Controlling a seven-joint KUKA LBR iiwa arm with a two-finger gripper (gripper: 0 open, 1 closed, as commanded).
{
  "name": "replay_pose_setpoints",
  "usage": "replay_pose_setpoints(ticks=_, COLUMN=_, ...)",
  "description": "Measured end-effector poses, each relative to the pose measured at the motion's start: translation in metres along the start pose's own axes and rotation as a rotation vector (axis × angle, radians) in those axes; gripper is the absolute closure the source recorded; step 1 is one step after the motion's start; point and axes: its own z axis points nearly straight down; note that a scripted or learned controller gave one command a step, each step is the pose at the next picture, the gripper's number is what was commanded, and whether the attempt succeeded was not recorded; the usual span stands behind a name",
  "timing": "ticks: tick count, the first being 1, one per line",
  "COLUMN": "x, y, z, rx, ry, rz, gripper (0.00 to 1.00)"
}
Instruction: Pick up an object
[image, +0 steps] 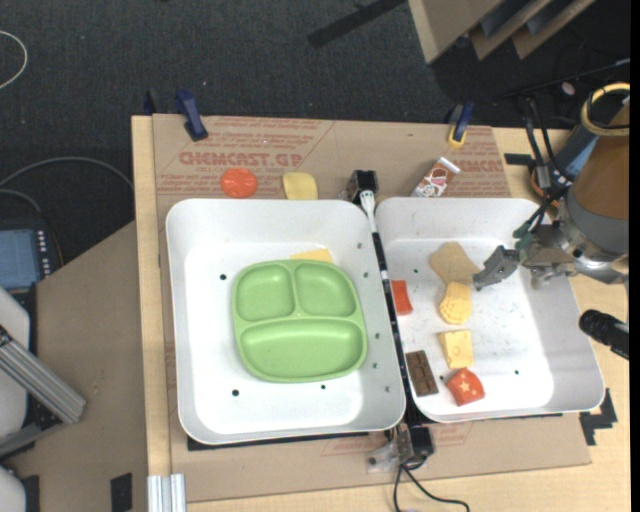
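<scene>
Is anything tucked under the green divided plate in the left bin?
A yellow piece pokes out from beneath the far edge of the green divided plate in the left bin. The plate covers the rest of it, and whatever else may lie underneath.

You look down from one fixed camera set above the bench, tilted so the far edge of the cardboard base (300, 150) sits toward the top of the frame. Both white bins fill the middle: the left bin (200, 250) centre-left, the right bin (540, 330) centre-right. The arm (600, 190) enters from the right edge. Dark floor shows along the top and left.
</scene>
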Motion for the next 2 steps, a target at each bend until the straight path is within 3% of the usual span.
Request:
replay_pose_setpoints(ticks=1, x=0.027, y=0.002, z=0.129, rx=0.005, ry=0.002, rz=-0.002, gripper=0.0)
replay_pose_setpoints(ticks=2, x=0.025, y=0.004, z=0.112, rx=-0.003, ry=-0.001, rz=0.002, gripper=1.0)
